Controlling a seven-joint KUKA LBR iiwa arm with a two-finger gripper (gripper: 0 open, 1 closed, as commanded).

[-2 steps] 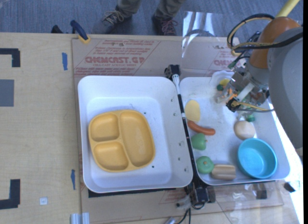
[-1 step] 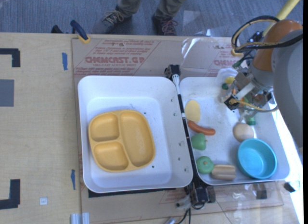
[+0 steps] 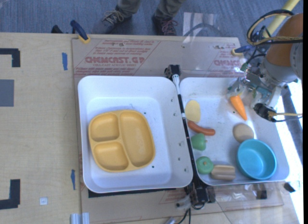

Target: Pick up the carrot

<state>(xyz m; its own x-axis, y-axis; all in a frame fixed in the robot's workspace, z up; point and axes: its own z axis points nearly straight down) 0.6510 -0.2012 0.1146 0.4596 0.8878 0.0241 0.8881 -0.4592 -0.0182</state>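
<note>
The carrot (image 3: 238, 107) is orange and short. It lies at a slant in the upper right part of the right bin (image 3: 217, 91), thick end up-left and tip pointing down-right. My gripper (image 3: 242, 90) hangs right over the carrot's thick end, at the end of the grey arm with the orange band that comes in from the right. The gripper's body and cables hide how it meets the carrot.
The right bin also holds a pale yellow piece (image 3: 193, 109), a red sausage (image 3: 202, 129), two green items (image 3: 198, 142) (image 3: 204, 164), a bread roll (image 3: 223, 172), a potato (image 3: 243, 132) and a blue bowl (image 3: 256, 159). A yellow divided plate (image 3: 121, 140) sits in the left bin (image 3: 96, 91).
</note>
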